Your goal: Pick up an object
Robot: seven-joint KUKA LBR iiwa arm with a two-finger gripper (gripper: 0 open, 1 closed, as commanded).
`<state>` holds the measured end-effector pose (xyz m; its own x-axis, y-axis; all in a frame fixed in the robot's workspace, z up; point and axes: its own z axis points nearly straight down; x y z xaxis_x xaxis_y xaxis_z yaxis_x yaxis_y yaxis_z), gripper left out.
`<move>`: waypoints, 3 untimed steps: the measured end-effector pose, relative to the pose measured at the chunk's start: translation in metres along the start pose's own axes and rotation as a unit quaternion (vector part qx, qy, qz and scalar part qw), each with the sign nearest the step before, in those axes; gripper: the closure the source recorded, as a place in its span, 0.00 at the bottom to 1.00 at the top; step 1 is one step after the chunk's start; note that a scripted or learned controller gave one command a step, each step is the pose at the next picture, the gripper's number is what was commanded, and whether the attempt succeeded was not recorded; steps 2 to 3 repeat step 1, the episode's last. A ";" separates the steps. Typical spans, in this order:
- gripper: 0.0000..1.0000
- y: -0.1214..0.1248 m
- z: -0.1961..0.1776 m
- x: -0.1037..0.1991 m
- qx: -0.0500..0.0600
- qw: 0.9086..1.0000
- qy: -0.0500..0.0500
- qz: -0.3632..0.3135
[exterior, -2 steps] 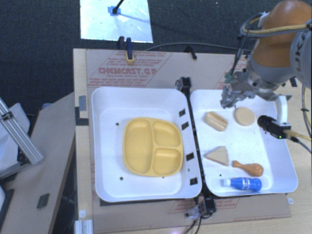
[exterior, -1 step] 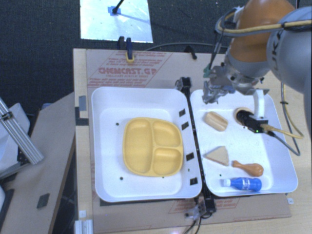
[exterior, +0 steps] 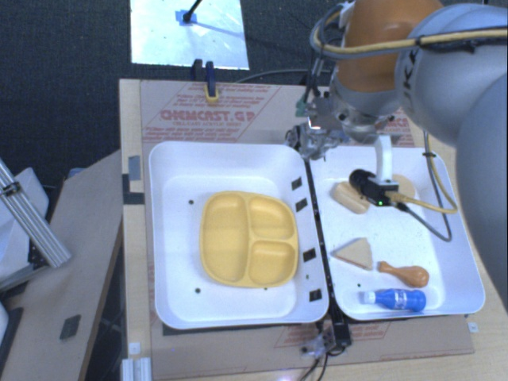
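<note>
The right bin point(exterior: 452, 236) holds a tan bread-like piece point(exterior: 349, 198), a pale triangular wedge point(exterior: 355, 252), a brown drumstick-shaped toy point(exterior: 405, 275) and a blue bottle point(exterior: 394, 298) lying on its side near the front wall. My gripper point(exterior: 317, 140) hangs over the far end of the divider between the two bins, well behind these objects. A black device with a green light and a yellow cable point(exterior: 373, 187) hangs from the arm over the bread-like piece and partly hides a round tan item point(exterior: 406, 184).
A yellow divided plate point(exterior: 248, 238) lies in the middle of the left bin point(exterior: 171, 213). The grey arm with its orange band point(exterior: 389, 22) covers the upper right. A blue and yellow clamp point(exterior: 210, 82) sits at the bench's back edge.
</note>
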<state>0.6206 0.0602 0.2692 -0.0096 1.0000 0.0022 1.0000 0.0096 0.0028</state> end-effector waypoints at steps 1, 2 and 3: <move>1.00 0.010 0.010 0.047 0.001 1.000 0.000 0.000; 1.00 0.010 0.010 0.047 0.001 1.000 0.000 0.000; 1.00 0.010 0.010 0.047 0.001 1.000 0.000 0.000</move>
